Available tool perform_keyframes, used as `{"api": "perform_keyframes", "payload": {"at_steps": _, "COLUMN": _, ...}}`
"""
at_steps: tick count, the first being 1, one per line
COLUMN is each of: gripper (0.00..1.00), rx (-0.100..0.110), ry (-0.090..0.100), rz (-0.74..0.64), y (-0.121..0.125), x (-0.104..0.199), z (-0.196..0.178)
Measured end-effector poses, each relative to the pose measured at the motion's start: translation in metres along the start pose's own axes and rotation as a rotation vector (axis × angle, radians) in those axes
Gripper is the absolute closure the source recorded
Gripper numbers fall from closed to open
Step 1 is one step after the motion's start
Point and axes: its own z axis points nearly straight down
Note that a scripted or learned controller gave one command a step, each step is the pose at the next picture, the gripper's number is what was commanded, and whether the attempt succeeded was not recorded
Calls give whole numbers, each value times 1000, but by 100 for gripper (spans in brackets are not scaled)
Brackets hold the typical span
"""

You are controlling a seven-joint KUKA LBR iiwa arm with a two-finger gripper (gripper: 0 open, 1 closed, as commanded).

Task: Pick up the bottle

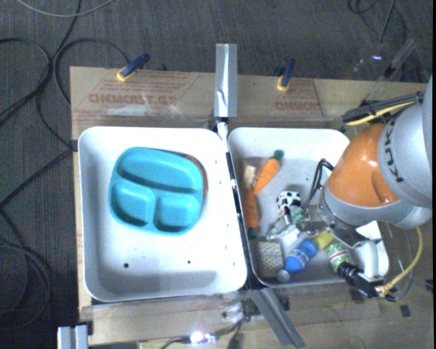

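A small clear bottle (pixel 301 255) with a blue cap and blue label lies on its side near the front of the right bin (pixel 305 158). A second bottle (pixel 334 251) with a yellow cap and a green label lies just right of it. My gripper (pixel 296 225) hangs low in the right bin, just above and behind the blue bottle, under the orange-banded wrist (pixel 360 177). The view does not show anything held in it.
The right bin also holds a carrot (pixel 267 173), a second orange piece (pixel 251 208), a black-and-white ball (pixel 288 199) and a speckled pad (pixel 269 251). In the left bin (pixel 102 267) lies a blue compartment tray (pixel 158 189) on a brown plate.
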Motion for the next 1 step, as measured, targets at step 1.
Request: {"api": "perform_keyframes", "payload": {"at_steps": 1, "gripper": 0, "rx": 1, "ry": 6, "rz": -88, "y": -4, "x": -63, "z": 9}}
